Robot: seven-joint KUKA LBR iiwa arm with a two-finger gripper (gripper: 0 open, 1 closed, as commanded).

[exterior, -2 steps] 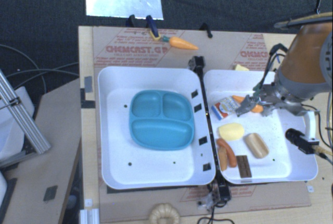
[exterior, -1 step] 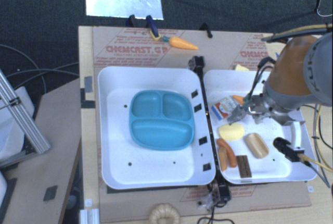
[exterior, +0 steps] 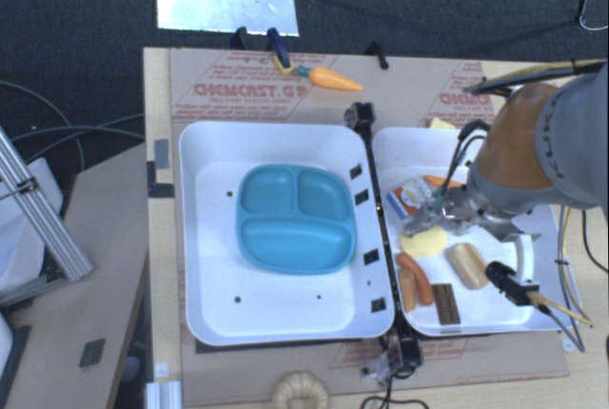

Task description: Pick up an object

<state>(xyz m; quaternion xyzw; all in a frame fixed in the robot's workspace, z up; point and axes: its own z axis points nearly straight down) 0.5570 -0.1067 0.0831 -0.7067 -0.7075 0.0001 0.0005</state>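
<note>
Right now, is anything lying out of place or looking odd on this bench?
Yes. A toy carrot lies outside both bins, on the board behind the left bin. A pale ring sits past the bench's front edge. The other items are crowded in the right bin.

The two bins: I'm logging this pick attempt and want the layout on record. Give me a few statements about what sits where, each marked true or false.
1. The blue divided plate lies in the left bin. True.
2. The toy carrot lies in the right bin. False: it lies on the board behind both bins.
3. The gripper is over the right bin. True.
4. The hot dog sits on the blue divided plate. False: it lies in the right bin, beside the brown block.
5. The bread roll lies in the right bin. True.
</note>
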